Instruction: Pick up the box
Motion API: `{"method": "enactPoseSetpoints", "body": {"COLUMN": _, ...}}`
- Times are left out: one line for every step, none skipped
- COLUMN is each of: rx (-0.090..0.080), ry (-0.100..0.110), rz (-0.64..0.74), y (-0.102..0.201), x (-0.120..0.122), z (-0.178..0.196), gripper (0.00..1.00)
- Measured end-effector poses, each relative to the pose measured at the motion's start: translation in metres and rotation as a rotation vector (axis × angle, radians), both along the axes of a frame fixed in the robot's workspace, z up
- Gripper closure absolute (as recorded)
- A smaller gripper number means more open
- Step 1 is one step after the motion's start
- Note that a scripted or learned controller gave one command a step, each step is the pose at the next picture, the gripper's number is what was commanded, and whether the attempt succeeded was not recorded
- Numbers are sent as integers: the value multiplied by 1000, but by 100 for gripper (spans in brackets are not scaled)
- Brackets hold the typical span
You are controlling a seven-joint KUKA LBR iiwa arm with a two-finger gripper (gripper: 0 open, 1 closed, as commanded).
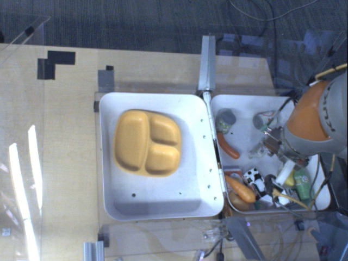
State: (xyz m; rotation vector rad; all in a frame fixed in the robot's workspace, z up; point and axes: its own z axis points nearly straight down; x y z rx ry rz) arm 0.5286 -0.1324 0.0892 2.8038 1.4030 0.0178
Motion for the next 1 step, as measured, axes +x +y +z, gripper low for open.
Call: {"method": "enactPoseSetpoints", "body": {"rx": -1, "ry": 5, "rz": -32, "y": -22, "x": 82, "z": -2, "gripper": 0}}
